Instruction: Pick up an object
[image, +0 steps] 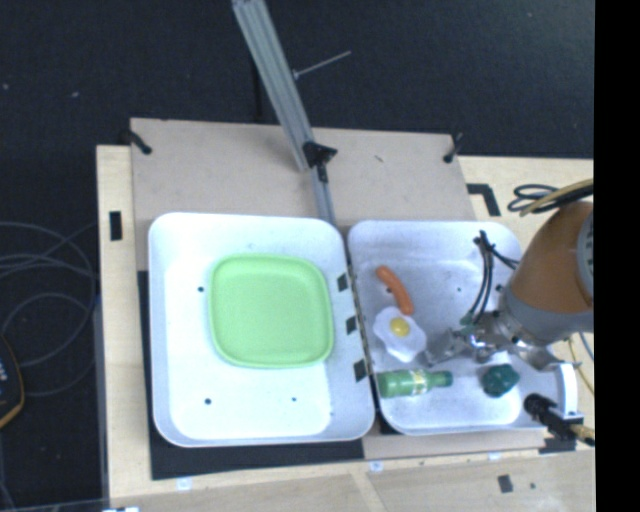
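Observation:
The right bin (440, 250) holds an orange sausage-shaped toy (396, 288), a white fried-egg toy (399, 332), a green bottle (413, 381) lying on its side near the front wall, and a small dark green object (498, 379). My gripper (452, 346) is low inside this bin, just right of the egg and above the bottle's cap end, with the dark green object to its right. The grey wrist and orange band (552, 268) come in from the right. Nothing is visibly held.
A light green square plate (270, 310) lies in the left bin (180, 400). A grey metal pole (285, 90) slants up from the divider between the bins. Black cables (486, 275) hang beside the wrist.

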